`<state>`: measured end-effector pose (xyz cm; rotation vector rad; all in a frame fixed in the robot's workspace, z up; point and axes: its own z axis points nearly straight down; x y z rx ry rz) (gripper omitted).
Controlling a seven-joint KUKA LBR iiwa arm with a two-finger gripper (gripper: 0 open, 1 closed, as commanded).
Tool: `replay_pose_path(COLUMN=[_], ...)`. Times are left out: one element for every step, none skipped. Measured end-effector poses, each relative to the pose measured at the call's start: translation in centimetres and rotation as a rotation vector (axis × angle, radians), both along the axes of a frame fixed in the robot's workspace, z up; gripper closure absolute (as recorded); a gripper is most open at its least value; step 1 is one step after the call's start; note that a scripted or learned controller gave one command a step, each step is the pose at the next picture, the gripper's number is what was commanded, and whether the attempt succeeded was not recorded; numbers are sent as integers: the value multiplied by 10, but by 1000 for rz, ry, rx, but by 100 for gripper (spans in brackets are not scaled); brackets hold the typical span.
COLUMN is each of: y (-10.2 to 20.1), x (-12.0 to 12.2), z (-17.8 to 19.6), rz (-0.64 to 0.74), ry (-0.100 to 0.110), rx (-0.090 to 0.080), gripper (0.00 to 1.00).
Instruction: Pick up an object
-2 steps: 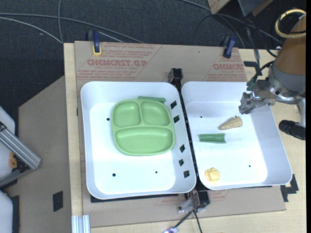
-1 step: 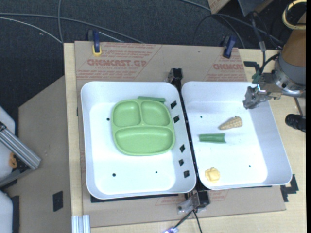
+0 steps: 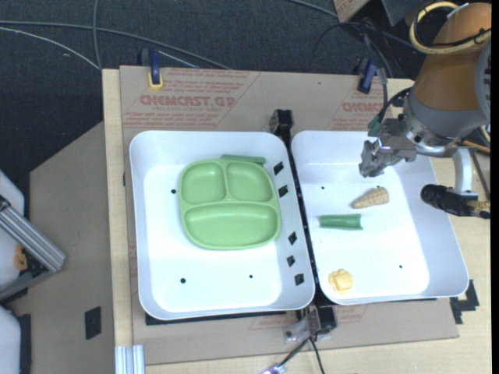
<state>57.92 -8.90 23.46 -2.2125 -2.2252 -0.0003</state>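
The gripper (image 3: 374, 162) hung over the right bin (image 3: 437, 263), at about twelve o'clock in it; I could not tell how its jaws stood. A tan corn piece (image 3: 370, 199) lay just below it, apart. A green pod (image 3: 341, 222) lay near it at seven o'clock, and a yellow piece (image 3: 340, 280) at the bin's six o'clock. The left bin (image 3: 156, 263) held a green divided plate (image 3: 230, 205).

Dark carpet floor (image 3: 62, 76), grey cables (image 3: 101, 14) trailing; cardboard-topped bench (image 3: 234, 92)
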Motion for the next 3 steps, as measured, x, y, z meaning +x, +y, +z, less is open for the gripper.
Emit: replay_pose_path(y=[58, 110, 163], x=[10, 6, -2], z=[-1, 7, 6], rz=[0, 0, 1], ry=[-3, -4, 0], rx=[-1, 0, 0], gripper=[100, 100, 100])
